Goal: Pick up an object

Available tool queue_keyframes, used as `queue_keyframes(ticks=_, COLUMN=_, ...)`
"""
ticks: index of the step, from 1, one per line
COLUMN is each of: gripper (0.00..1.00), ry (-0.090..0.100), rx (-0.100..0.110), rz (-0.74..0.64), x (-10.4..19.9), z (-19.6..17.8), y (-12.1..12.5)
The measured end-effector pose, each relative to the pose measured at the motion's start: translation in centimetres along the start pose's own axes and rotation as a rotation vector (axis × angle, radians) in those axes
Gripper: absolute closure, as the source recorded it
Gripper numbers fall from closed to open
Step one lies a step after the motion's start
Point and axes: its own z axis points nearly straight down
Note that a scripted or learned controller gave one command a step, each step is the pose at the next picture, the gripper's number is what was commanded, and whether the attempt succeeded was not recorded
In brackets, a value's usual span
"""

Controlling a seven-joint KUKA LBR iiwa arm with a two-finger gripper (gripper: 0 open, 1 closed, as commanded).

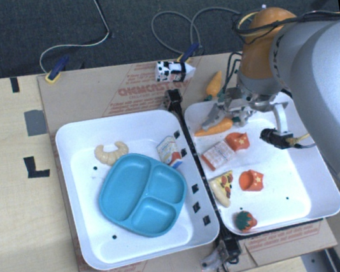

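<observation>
Carrot (215,128) lying in right bin (309,196), far end, directly under gripper (227,108). Jaw state unreadable from above. Blue divided plate (144,194) in left bin (77,180).

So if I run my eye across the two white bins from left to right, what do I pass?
Croissant → blue plate → small carton → pizza slice → orange cup → claw sits over the right bin's far edge by the carrot.
</observation>
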Motion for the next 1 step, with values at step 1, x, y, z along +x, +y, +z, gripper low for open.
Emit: queue_keyframes(ticks=1, gripper=1.00, ry=-0.002, rx=-0.009, rz=0.001, x=-0.13, z=-1.45, y=0.27)
